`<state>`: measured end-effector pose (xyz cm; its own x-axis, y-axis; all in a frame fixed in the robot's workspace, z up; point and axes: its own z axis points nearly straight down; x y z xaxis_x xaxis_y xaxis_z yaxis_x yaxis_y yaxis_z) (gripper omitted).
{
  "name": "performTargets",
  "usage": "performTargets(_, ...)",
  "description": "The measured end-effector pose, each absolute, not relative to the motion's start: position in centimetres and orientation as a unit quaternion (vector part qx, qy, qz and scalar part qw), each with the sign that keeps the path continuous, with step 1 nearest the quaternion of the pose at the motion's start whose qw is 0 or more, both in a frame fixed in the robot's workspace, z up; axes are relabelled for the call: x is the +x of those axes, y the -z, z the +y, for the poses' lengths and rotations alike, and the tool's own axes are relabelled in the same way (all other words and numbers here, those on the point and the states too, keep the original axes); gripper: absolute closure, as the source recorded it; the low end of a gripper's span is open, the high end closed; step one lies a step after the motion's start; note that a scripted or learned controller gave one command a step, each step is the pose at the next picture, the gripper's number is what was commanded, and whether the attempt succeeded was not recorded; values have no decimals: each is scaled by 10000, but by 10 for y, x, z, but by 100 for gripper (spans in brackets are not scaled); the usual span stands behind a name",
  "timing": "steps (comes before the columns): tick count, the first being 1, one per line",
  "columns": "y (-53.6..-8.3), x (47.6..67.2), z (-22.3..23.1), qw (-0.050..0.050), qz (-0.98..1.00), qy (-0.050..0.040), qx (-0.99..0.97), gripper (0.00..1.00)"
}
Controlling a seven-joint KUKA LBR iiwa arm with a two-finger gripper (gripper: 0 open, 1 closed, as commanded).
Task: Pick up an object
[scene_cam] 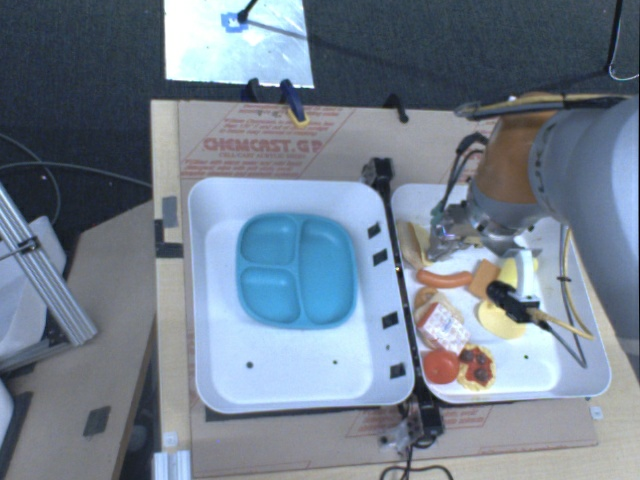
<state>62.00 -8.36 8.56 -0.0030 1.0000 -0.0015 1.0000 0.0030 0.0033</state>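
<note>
The metal two-finger gripper (447,230) hangs above a glossy orange toy sausage (443,278); its closure cannot be told. Smooth divided blue plastic plate (297,270); cardboard (265,133) reads "CHEMCAST".

Dark carpet (80,58) covers the floor around the surface (172,298), a pale wooden top with printed cardboard (262,140) laid over it. At twelve o'clock a shiny metal sheet (238,26) lies on the carpet. At nine o'clock stands an aluminium frame (40,278), with thin cables (60,168) trailing nearby.
</note>
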Motion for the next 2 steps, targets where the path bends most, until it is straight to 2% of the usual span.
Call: performTargets(2, -86, 625, -84, 19, 7084, -10, 7058, 100)
